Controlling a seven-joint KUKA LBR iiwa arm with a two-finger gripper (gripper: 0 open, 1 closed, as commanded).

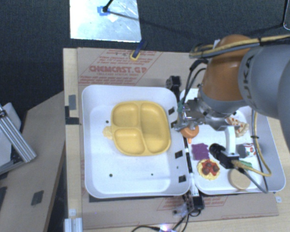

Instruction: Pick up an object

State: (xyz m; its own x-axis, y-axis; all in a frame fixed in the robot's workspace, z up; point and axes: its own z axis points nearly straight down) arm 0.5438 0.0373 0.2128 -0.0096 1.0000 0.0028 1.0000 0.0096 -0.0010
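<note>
Camera view: two white bins side by side on a printed cardboard sheet (118,67) on the table (43,124). The left bin (101,178) holds one yellow divided plate (139,128), lying flat near the middle, its long axis roughly left to right across the view, with three compartments visible. The arm (261,76) enters from the right and covers the far half of the right bin (276,177). The jaws are low over that bin's left edge, next to the wall between the bins; open or closed cannot be told, as the wrist body hides them. Directly beneath them is a small orange object (190,129), partly hidden, and whether it touches the jaws cannot be told. What shows of it is wider than deep, so its long axis is roughly left to right; no distinct pointed end can be made out. Toward the near side from it is a purple flat piece (200,151), roughly square. Nearer still is a round yellow piece with a red top (209,168). A tan disc (239,179) lies to its right, close but apart. A pizza-slice piece (239,126) shows at the arm's edge, and a small white-and-red item (248,149) lies toward the near side from it.
</note>
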